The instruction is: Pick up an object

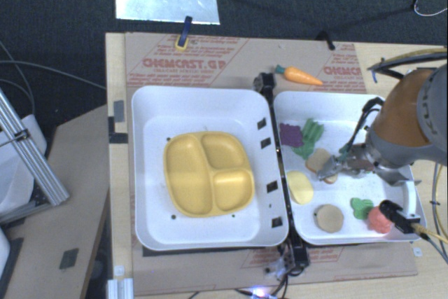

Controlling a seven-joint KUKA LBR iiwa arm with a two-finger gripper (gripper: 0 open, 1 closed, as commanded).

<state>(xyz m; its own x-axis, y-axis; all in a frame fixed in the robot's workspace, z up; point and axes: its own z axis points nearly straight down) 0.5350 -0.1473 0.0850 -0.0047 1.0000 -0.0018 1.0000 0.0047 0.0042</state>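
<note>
Several small toys lie scattered in the right-hand bin [350,103], and the gripper [329,171] is low over a tan, roundish piece [317,160] near the bin's middle. Whether it has anything pinched I cannot tell from here (the tips blur into that piece). To do this well, I'd judge it should settle squarely over the tan piece, keeping off the pale yellow one [300,187] just beside it and the green one [309,136] behind.

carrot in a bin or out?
Out. The carrot lies on the cardboard behind the right bin, past its rim.
</note>
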